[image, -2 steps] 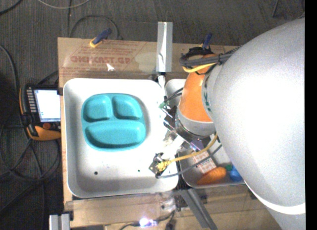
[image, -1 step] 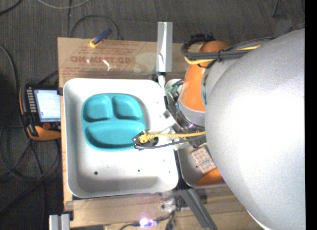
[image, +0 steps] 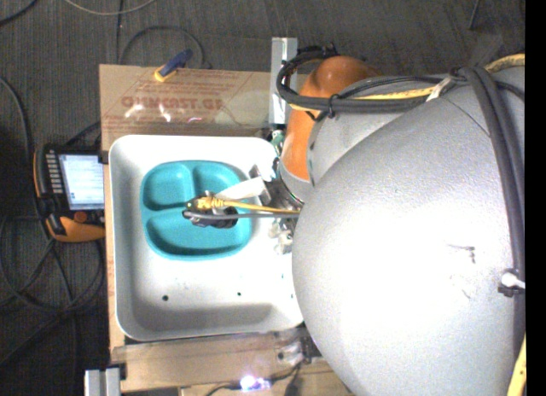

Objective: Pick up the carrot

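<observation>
A teal divided plate (image: 194,208) lies in the upper half of the left white bin (image: 205,300). My gripper (image: 275,208) hangs over that bin's right edge, just beside the plate's right rim. The grey arm (image: 409,232) with its orange band (image: 299,142) reaches in from the right and hides most of the gripper and all of the right bin. The bin floor below the plate is bare white with a couple of small dark specks.
A brown cardboard sheet (image: 183,104) lies behind the left bin with a small blue and yellow object (image: 172,65) on its far edge. A handheld pendant with a lit screen (image: 77,183) sits left of the bench. Cables trail over the dark floor.
</observation>
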Motion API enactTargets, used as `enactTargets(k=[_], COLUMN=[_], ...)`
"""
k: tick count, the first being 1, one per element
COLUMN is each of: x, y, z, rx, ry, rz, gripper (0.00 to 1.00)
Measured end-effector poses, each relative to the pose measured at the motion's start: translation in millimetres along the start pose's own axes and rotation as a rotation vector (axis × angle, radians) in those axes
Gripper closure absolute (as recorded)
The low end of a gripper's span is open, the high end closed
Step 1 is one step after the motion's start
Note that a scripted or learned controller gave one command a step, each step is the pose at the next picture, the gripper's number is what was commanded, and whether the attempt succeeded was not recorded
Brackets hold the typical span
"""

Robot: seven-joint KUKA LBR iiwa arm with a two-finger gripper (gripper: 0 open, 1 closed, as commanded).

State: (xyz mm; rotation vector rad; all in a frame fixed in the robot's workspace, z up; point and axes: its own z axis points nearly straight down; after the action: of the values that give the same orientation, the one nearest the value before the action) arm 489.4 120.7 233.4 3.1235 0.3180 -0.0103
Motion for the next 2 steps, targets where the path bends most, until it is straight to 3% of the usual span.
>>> enactTargets(k=[1, 2], x=[-3, -3], y=[-16, -15], z=[14, -59], rx=[-0.003, -0.004], ry=[0.001, 0.003], rz=[-0.350, -0.306], gripper=[1.00, 1.00])
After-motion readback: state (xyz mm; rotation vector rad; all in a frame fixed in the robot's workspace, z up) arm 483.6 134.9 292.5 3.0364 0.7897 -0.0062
